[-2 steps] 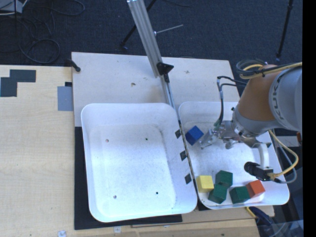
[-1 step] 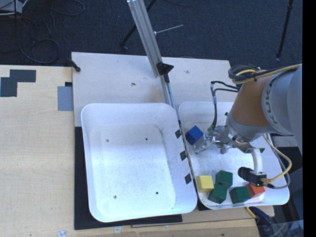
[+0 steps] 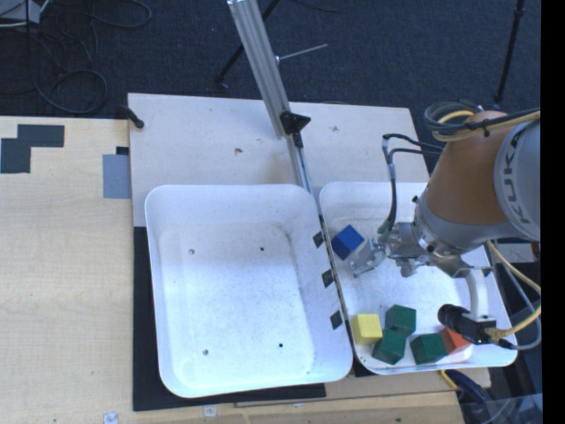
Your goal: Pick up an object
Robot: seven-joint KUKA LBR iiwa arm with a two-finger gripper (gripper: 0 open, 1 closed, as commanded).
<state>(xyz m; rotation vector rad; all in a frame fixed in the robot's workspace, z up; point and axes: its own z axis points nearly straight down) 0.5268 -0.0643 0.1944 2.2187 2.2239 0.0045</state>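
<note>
In the right bin (image 3: 353,203) a blue cube (image 3: 347,239) lies near the left wall. My gripper (image 3: 367,257) hangs low just to the right of the cube and slightly nearer the camera, close to it; whether they touch I cannot tell. Along the bin's front edge sit a yellow cube (image 3: 367,327), three green blocks (image 3: 401,317) (image 3: 388,347) (image 3: 427,349) and an orange piece (image 3: 455,340). The grey and orange arm (image 3: 477,184) covers the bin's right part.
The left bin (image 3: 229,290) lies beside the right one, joined by black clips (image 3: 327,277). A slanted aluminium post (image 3: 265,69) rises behind the bins. Cables (image 3: 481,325) hang off the arm over the right bin's front corner.
</note>
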